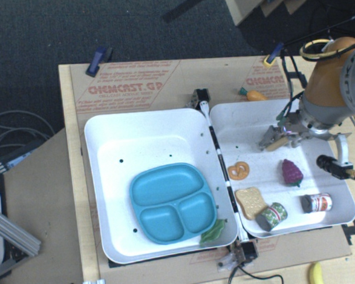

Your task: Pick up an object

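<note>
My gripper (270, 143) hangs low over the upper middle of the right bin (257, 111), pointing left, above bare bin floor. Below it lie a pretzel (238, 170) and a purple bunch of grapes (292, 171), both apart from the gripper. Along the bin's front sit a slice of toast (249, 201), a green can (272, 215) on its side and a red-and-white can (317, 203). I see no object in the gripper.
The left bin (104, 137) bears a blue divided plate (171, 201) and a green leafy piece (213, 232) at its front right corner. A small carrot (254, 94) and a banana (315, 275) lie on the bench outside the bins.
</note>
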